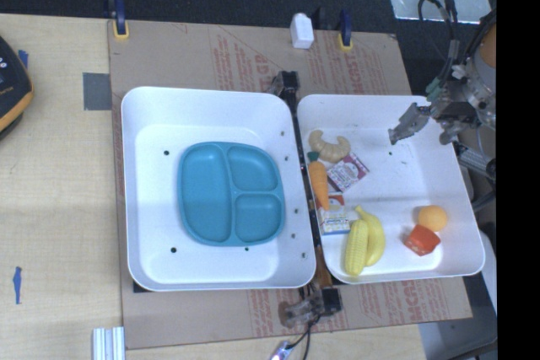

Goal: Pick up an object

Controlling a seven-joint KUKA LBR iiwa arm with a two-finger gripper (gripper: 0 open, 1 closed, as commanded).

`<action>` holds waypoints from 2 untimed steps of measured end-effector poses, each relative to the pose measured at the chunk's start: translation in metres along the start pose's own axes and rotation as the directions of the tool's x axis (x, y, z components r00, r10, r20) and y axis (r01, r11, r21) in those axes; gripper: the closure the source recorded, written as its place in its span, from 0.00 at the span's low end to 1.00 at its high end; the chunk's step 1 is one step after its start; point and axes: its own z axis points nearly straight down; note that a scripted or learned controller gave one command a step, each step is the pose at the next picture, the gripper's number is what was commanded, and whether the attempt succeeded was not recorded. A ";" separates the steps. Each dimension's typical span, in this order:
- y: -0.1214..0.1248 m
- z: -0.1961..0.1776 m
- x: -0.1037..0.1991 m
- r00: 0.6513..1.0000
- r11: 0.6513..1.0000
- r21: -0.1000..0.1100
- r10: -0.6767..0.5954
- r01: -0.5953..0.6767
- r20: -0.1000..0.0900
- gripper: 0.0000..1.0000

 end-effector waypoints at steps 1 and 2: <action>-0.084 0.095 -0.009 1.000 1.000 0.001 0.001 -0.001 0.000 0.00; -0.025 0.186 0.024 1.000 1.000 -0.006 0.000 0.000 0.001 0.00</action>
